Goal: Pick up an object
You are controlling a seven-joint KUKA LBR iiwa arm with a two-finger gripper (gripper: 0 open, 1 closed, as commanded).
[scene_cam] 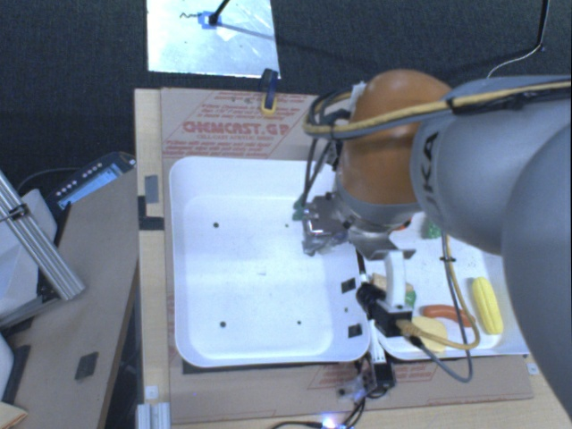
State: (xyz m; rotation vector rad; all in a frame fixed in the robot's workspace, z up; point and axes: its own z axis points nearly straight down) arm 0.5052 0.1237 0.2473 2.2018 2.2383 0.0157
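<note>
My gripper (pixel 313 228) hangs over the right side of the left white bin (pixel 223 329), near the wall shared with the right bin (pixel 465 347). The orange band and grey arm cover most of the right bin. In the part that shows lie a yellow corn cob (pixel 487 304), a red sausage-like piece (pixel 441 311), a pale yellow piece (pixel 431 331) and a small green thing (pixel 433 231). Nothing shows held under the gripper.
Both bins rest on a cardboard sheet (pixel 232 128) on the bench. A yellow-and-blue clamp (pixel 268 92) sits at the sheet's far edge. A metal plate (pixel 210 25) lies beyond it. Aluminium rails (pixel 36 248) stand at the left.
</note>
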